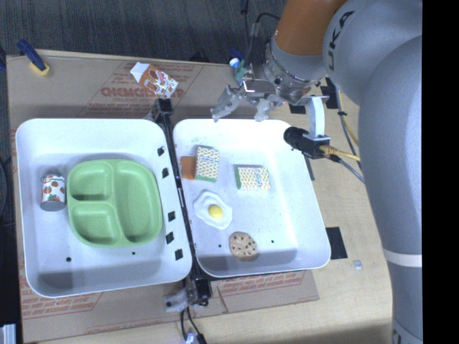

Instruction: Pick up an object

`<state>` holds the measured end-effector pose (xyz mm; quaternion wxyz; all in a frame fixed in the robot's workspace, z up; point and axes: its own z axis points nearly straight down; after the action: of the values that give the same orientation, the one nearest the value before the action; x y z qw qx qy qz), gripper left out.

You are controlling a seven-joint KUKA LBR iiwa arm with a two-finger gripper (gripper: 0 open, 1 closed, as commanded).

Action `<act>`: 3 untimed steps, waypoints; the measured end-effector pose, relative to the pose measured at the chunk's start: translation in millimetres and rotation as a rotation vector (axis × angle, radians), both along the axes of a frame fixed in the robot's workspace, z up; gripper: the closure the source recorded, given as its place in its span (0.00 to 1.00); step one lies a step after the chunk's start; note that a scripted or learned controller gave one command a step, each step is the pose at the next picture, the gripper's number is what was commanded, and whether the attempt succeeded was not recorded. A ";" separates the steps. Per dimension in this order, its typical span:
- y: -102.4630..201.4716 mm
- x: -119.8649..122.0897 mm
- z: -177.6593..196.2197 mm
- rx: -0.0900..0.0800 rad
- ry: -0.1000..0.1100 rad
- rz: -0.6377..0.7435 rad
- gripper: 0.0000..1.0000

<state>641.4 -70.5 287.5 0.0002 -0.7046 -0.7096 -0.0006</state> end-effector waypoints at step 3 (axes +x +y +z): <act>20.1 -107.4 -95.7 -0.002 0.003 -0.004 0.00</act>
<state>534.0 -50.4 191.7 0.0007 -0.7060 -0.7082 0.0010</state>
